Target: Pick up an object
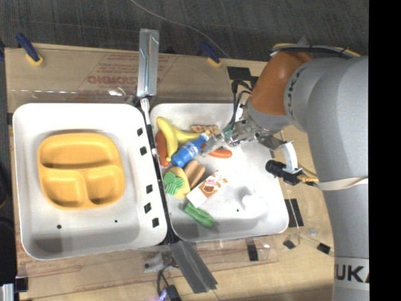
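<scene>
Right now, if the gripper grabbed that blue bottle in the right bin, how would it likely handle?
The blue bottle looks like rigid toy plastic, so probably stiff and light. Its rounded body may roll or slip. It lies against the banana, which could shift with it.

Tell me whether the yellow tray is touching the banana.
Apart. The camera view shows the yellow tray lying in the left bin, while the banana lies in the right bin, with the bin walls between them.
</scene>
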Robot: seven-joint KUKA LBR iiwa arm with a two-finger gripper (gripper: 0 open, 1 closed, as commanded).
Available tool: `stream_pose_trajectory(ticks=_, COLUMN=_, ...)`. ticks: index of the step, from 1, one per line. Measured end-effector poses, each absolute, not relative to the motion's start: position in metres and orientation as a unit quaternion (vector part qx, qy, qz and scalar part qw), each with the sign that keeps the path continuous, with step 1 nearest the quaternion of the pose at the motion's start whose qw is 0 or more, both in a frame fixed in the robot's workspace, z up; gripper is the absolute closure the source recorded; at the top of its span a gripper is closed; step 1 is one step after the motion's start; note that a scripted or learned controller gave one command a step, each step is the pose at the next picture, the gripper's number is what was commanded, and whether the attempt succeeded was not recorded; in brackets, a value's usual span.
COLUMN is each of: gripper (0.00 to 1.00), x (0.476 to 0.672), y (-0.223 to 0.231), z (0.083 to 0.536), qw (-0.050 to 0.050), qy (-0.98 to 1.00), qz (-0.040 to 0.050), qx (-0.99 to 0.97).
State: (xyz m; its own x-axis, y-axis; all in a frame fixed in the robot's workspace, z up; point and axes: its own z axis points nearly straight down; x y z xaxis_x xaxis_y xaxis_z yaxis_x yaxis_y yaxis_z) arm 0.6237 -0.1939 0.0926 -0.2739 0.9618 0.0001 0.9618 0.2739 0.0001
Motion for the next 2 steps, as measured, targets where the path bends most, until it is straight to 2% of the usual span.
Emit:
stream_pose_trajectory(ticks=1, gripper=1.00, x=0.623, y=-0.193, z=0.102, qw=0.002, qy=-0.799, qz=0.0009, qx=-0.601)
stream_pose_trajectory(ticks=2, gripper=1.00, x=0.618, y=-0.129, z=0.214, qw=-0.001, qy=-0.685, qz=-0.0015, qx=-0.728)
